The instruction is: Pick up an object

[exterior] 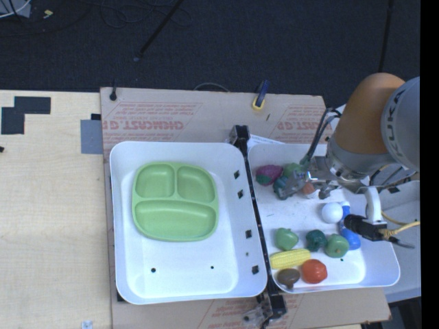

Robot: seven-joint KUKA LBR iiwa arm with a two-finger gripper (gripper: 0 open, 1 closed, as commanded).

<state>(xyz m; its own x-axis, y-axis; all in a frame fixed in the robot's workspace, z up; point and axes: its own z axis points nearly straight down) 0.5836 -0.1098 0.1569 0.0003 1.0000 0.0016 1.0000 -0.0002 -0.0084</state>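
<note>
White right bin [384, 269] crowds toys along its near rim: corn [290, 258], tomato [314, 271]. End effector [293, 181], grip state unclear, sits by the far-left corner near a purple toy [269, 175].

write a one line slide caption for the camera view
KUKA arm's gripper low in the right bin beside a purple toy, toy produce clustered nearby; a green divided plate lies in the left bin.
</note>
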